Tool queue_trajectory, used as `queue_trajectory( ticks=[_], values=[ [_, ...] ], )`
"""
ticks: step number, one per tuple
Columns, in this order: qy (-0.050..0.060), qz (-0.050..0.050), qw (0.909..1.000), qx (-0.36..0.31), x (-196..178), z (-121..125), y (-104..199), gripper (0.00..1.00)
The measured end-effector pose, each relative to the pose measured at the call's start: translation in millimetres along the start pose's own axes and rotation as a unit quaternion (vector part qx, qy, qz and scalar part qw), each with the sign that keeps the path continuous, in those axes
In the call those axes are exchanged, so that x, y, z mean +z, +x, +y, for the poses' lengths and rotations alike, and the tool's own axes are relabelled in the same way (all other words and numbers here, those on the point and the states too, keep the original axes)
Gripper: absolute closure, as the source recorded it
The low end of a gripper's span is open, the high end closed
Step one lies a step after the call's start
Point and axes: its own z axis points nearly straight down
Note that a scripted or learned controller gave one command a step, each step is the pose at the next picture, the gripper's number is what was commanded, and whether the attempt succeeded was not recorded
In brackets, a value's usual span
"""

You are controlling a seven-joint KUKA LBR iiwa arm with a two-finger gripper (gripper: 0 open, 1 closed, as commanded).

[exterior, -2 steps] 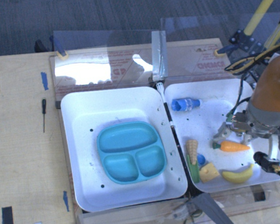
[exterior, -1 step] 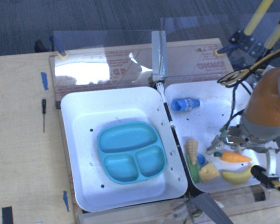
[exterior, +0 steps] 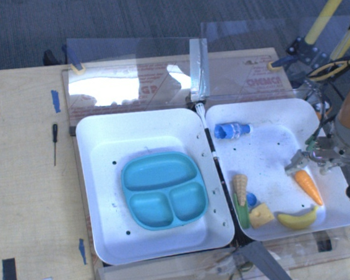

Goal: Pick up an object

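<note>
1. Pale wooden surface (exterior: pixel 32 201) is carrying two shallow white bins side by side: the left bin (exterior: pixel 95 144) is holding a turquoise three-compartment plastic tray (exterior: pixel 163 189), and the right bin (exterior: pixel 268 139) is holding the loose items.
2. Lying in the right bin are a small clear bottle with a blue cap (exterior: pixel 231 130), a toy corn cob (exterior: pixel 240 191), a yellow toy banana (exterior: pixel 298 218) and an orange toy carrot (exterior: pixel 308 186).
3. Metal claw (exterior: pixel 306 158) is hovering at the right bin's right side, just above the carrot's upper end.
4. Nothing is being lifted, by my judgement: every item is lying on the bin floor, so the closing and raising are both left to do.
5. Whether the claw is touching the carrot, and whether it is apart or together, I cannot tell; cables and glare are blurring it, and the arm is being cut off at the picture's edge.
</note>
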Motion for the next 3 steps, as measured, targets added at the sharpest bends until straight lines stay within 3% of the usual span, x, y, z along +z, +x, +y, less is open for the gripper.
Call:
queue_trajectory(
  ticks=[1, 2, 3],
  values=[
    [0.000, 0.001, 0.9990, -0.044, 44, -32, 14, 0.00],
    [-0.003, 0.000, 0.9991, -0.043, 33, -30, 13, 1.00],
    [-0.001, 0.000, 0.9983, -0.058, -37, 12, -16, 1.00]
  ],
)
